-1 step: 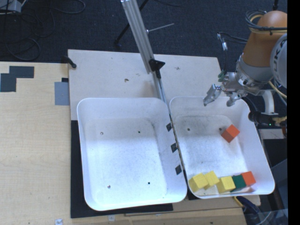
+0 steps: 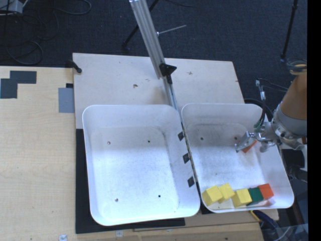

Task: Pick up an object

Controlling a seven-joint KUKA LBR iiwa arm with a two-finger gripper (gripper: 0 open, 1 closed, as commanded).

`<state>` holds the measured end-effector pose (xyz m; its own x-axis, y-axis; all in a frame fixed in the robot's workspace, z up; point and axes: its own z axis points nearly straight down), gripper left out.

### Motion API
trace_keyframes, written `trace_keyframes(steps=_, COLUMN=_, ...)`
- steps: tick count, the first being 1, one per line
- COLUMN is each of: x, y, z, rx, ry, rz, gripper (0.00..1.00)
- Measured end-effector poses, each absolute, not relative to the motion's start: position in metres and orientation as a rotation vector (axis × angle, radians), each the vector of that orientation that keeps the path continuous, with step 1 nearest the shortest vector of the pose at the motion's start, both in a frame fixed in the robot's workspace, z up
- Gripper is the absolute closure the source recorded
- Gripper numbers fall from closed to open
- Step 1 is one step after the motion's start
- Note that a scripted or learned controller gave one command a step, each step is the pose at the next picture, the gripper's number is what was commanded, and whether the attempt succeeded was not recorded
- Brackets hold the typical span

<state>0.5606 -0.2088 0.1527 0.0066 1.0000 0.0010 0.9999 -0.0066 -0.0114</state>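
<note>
My gripper [image 2: 244, 144] hangs over the right side of the right bin [image 2: 220, 129], reaching in from the right edge. A small reddish patch [image 2: 248, 148] shows right at its tip; I cannot tell whether it is a held object or part of the gripper. Along the bin's near edge lies a row of blocks: two yellow ones [image 2: 213, 194] [image 2: 226, 189], a third yellow one [image 2: 242, 197], a green one [image 2: 256, 194] and an orange one [image 2: 266, 190]. The gripper is well above and behind that row, apart from it.
The left bin [image 2: 100, 134] stands beside the right one, with small black clips [image 2: 186, 157] along the shared rim. A slanted aluminium rail [image 2: 150, 39] rises behind the bins. Cables lie on the dark floor beyond the bench.
</note>
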Motion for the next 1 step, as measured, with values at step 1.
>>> trace_keyframes(steps=1, x=0.5918, y=-0.2089, z=0.11, rx=-2.223, ry=-2.218, rz=0.001, gripper=0.0)
